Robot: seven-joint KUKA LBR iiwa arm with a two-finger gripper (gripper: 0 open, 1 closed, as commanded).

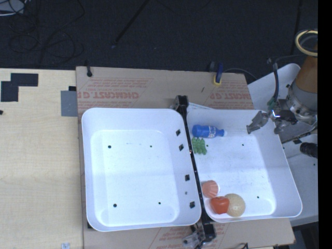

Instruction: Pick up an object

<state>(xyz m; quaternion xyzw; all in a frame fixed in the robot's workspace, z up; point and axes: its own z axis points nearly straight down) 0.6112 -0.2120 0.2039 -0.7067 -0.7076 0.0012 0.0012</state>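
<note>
- Claw (270,119) hangs over my bin's far right rim, nothing in it; how wide it stands, I cannot tell.
- Blue bottle (207,132) lies well left of the claw: light, stiff, slippery, I reckon; pinch across its middle.

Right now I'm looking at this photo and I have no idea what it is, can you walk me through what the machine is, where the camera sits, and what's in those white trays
This is one photo from a camera fixed above a workbench, looking down at a slant. The machine is a robot arm, grey with an orange band, reaching in from the right side of the photo. At its end is a two-finger hand, hovering over the far right edge of the right tray. There is nothing between its fingers.

Two shallow white trays sit side by side. The right tray has a small blue bottle lying on its side, a little green object just in front of it, and three rounded things clustered in the near corner: one pale orange, one red, one cream. The left tray shows bare white floor with a few dark dots.

The arm's job is to pick something up.
</note>
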